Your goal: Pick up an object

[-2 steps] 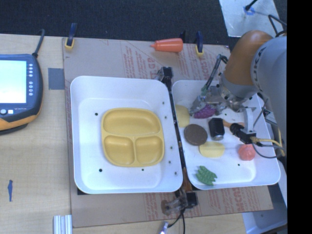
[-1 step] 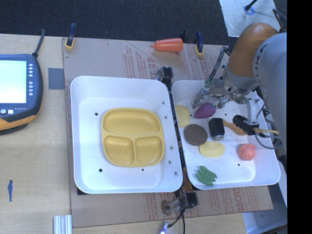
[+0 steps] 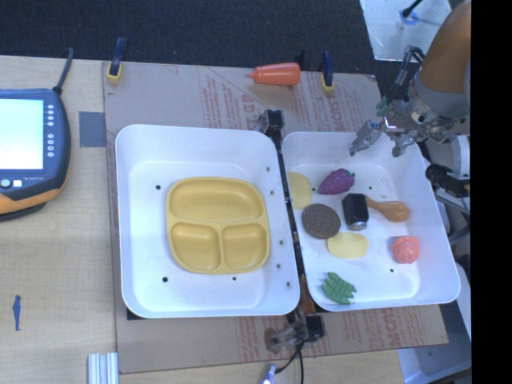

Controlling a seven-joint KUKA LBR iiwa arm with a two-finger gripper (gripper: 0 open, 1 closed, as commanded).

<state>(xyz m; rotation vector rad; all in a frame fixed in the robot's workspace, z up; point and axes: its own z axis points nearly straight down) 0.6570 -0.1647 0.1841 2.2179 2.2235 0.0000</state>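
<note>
Even, bright overhead light; soft shadows, slightly soft focus throughout.

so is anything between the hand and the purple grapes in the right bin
Nothing visible. The hand is above the right bin's far edge, and bare white floor separates it from the purple grapes.

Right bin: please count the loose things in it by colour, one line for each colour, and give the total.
Yellow: 2, disc and slice
Purple: 1, grapes
Brown: 1, cookie
Black: 1, cylinder
Tan: 1, drumstick
Red: 1, strawberry
Green: 1, leaf
Total: 8
</note>
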